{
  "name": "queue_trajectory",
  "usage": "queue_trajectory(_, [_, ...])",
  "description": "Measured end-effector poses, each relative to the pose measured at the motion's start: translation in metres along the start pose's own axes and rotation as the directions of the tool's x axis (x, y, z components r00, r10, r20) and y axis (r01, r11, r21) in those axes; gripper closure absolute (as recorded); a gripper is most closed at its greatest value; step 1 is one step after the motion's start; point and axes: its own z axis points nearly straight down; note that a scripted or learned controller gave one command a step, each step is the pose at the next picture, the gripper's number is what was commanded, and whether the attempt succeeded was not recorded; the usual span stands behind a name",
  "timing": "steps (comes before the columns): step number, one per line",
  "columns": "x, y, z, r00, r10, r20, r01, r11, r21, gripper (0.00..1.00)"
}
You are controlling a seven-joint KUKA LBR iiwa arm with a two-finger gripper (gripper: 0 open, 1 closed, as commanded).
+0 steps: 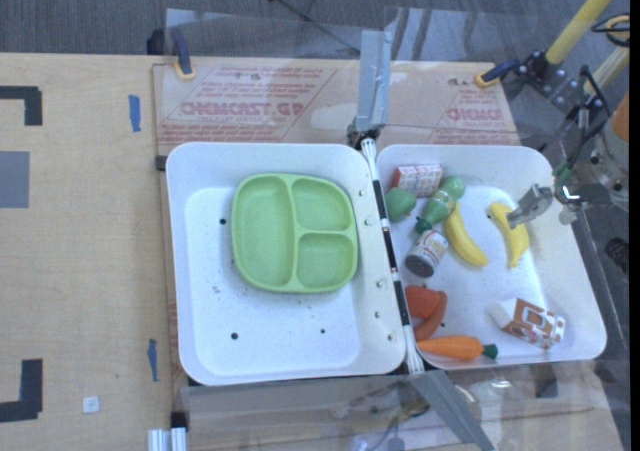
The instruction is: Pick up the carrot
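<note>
1. Wooden bench [70, 269] carries two shallow white bins side by side; we note printed cardboard [250, 104] behind them, its red lettering partly legible as "CHEMCAST".
2. We find a green divided plate [294, 232] in the left bin [200, 319].
3. We record the gripper [532, 204] at the right bin's [580, 339] far right side, above a banana [510, 231]; whether it is released or clenched we cannot tell.
4. We locate the carrot [455, 347] at the right bin's near edge, long axis running left to right, green stub pointing right. It lies well apart from the gripper, towards the near-left.
5. Labels on the small cartons are unreadable.
</note>
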Motion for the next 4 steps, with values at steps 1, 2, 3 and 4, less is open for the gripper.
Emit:
queue_trajectory(1, [0.033, -0.039, 0.035, 0.987, -0.16, -0.001, 0.16, 0.987, 0.001, 0.0])
queue_trajectory(2, [0.091, -0.072, 0.012, 0.946, -0.324, -0.002, 0.324, 0.946, 0.001, 0.0])
queue_trajectory(3, [0.116, -0.047, 0.025, 0.978, -0.209, 0.001, 0.209, 0.978, -0.002, 0.0])
queue_trajectory(4, [0.156, -0.069, 0.026, 0.962, -0.273, -0.002, 0.273, 0.962, 0.002, 0.0])
